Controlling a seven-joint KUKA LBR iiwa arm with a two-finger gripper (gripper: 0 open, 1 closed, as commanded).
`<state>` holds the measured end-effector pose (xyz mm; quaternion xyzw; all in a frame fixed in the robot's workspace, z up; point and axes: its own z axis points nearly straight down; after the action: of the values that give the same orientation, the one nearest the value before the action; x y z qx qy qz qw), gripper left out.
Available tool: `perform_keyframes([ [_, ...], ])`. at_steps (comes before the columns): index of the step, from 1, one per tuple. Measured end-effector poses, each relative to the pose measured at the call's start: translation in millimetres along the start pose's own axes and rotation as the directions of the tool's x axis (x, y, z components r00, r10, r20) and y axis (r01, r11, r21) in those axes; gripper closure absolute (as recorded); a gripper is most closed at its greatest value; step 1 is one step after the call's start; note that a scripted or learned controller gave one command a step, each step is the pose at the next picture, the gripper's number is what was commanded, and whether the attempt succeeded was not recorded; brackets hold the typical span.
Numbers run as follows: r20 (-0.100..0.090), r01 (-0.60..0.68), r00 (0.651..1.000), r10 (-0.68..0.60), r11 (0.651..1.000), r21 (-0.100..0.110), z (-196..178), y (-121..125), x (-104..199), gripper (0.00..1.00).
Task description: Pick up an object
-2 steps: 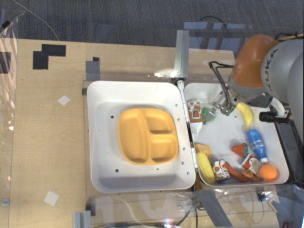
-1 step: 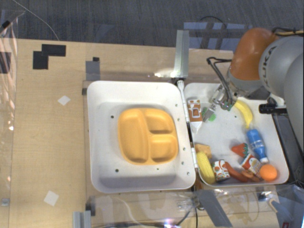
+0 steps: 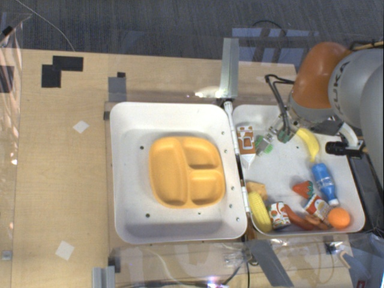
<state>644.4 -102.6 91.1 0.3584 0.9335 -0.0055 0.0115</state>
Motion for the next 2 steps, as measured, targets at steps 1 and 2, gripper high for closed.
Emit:
perform_keyframes([
  [1, -0.01, -0.035, 0.999, 0.035, 0.999, -0.012, -70, -6, -17, 0.0],
  [2, -0.022, -0.156, 0.988, 0.156, 0.988, -0.001, -6, -35, -48, 0.0],
])
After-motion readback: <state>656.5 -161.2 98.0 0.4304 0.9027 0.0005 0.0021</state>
